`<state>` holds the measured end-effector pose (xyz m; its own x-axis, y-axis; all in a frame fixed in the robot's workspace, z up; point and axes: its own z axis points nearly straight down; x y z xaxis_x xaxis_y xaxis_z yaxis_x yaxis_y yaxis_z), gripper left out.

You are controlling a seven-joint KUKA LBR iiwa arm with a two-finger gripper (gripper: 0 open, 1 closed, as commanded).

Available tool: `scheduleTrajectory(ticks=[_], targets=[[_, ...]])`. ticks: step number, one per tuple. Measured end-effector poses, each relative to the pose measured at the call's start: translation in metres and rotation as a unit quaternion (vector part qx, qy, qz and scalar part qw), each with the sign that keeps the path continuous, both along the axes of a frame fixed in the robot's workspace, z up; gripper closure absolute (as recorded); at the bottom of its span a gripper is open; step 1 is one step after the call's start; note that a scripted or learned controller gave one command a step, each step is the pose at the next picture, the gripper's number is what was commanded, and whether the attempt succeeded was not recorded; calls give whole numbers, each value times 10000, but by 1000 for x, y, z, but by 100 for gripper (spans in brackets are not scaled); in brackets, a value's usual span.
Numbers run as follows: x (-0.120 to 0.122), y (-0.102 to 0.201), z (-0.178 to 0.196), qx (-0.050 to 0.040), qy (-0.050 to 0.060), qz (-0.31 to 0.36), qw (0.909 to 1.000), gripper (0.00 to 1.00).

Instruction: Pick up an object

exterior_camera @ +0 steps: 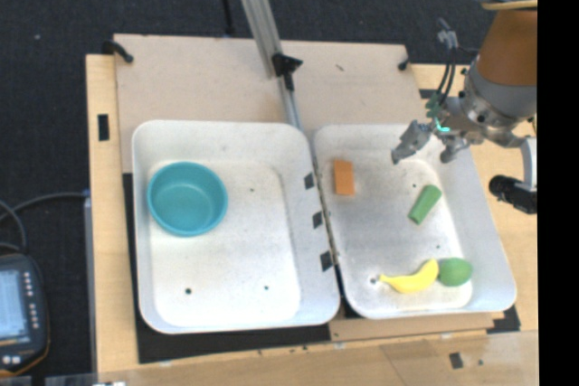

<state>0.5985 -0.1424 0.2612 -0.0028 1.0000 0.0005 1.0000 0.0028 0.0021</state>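
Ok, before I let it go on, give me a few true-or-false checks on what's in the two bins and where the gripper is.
1. The round teal plastic bowl sits in the left white bin. True.
2. The orange rectangular block lies in the left bin. False: it lies in the right white bin, near the divider.
3. The gripper has its fingers spread, nothing between them. True.
4. The yellow banana is up by the green cylinder. False: it lies at the near edge beside the green rounded object.

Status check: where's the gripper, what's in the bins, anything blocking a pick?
Gripper open, nothing between fingers, above right bin's far edge. Nearest: green cylinder block. Also orange rectangular block, yellow plastic banana. Nothing blocking.
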Motion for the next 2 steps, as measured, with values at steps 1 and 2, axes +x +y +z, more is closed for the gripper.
scheduleTrajectory(ticks=[1,2], targets=[[5,5,-48,-13,25,-4,10000,0],[4,6,-111,-12,35,-15,10000,0]])
